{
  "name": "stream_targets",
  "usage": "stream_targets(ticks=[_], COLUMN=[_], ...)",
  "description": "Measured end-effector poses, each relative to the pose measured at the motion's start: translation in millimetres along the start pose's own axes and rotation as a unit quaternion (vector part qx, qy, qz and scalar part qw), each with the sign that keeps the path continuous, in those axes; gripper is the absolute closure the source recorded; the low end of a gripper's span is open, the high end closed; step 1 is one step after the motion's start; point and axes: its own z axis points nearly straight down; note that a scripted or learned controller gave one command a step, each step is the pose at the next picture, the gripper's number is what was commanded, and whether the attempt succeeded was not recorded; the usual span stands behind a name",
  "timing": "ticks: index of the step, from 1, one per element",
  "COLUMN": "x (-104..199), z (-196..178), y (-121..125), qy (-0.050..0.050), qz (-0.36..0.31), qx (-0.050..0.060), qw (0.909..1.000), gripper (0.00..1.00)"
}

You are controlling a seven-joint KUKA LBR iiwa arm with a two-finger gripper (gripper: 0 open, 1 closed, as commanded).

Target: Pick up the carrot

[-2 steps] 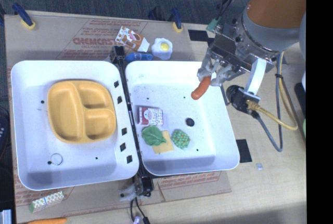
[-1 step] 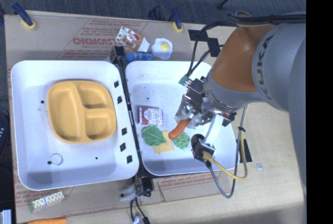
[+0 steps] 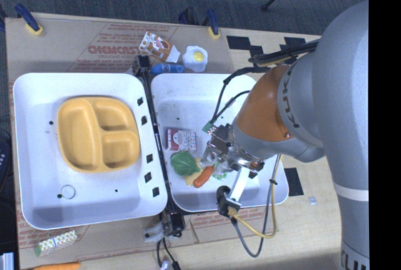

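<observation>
The carrot [image 3: 202, 177] is a small orange piece lying slantwise on the floor of the right bin [image 3: 188, 94], near its front wall. Its upper right end touches or runs under my gripper [image 3: 217, 163], which hangs low over the bin's front half, just right of the carrot. Whether the carrot sits between the fingers cannot be made out. The grey arm with its orange band [image 3: 266, 113] covers the bin's right side.
A green leafy toy [image 3: 183, 163] lies against the carrot's left; a red packet [image 3: 180, 138] sits behind it. The left bin [image 3: 31, 137] holds a yellow divided tray [image 3: 98, 133]. A carton [image 3: 154, 45], a blue item [image 3: 166, 68] and a white-yellow item [image 3: 196, 57] stand behind the bins.
</observation>
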Motion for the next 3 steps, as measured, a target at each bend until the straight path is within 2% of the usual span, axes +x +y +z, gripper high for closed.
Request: stream_targets(ticks=[1, 2, 3], x=[-12.0, -40.0, -51.3], z=[-162.8, -144.3, -133.7], y=[8.5, 26.2, 33.8], qy=[0.0, 0.001, 0.001], qz=[-0.04, -0.114, -0.155], qx=[-0.003, -0.001, -0.001], qw=[0.9992, 0.9934, 0.9879], gripper=[1.0, 1.0, 1.0])
